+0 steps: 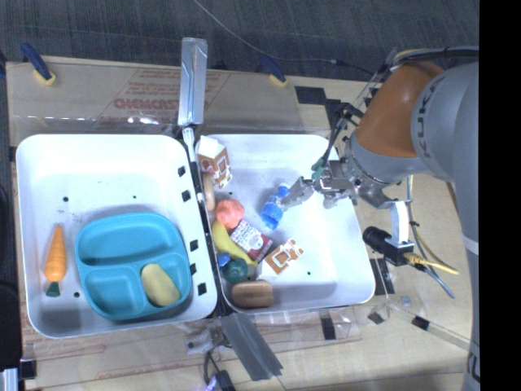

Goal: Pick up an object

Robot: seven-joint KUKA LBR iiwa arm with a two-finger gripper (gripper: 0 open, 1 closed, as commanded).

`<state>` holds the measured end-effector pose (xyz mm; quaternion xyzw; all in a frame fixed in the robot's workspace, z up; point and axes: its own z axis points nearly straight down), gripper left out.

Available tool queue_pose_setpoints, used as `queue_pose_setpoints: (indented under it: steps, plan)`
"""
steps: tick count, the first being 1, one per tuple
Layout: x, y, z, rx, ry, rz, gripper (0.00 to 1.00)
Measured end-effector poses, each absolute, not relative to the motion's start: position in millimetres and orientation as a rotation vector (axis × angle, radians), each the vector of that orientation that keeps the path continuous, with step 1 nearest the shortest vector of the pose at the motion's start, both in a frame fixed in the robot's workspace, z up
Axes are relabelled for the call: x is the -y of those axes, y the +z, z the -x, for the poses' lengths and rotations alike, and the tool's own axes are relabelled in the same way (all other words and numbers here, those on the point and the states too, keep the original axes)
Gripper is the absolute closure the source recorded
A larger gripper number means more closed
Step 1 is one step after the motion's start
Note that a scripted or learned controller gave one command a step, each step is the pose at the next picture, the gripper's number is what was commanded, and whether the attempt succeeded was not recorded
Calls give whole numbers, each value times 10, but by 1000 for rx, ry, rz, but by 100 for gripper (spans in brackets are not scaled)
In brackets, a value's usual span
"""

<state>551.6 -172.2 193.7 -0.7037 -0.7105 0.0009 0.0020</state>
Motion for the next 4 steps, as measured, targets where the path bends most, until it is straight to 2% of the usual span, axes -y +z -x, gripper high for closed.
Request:
queue_pose_setpoints:
  steps: [1, 2, 3, 4]
  plan:
    - [1965, 1666, -5591, 2303, 4, 2129, 0]
    - [1554, 1491, -5497, 2425, 1, 1992, 0]
    - [1484, 2045, -5756, 2446, -2, 1974, 0]
    - [1702, 970, -6012, 2195, 8, 2237, 0]
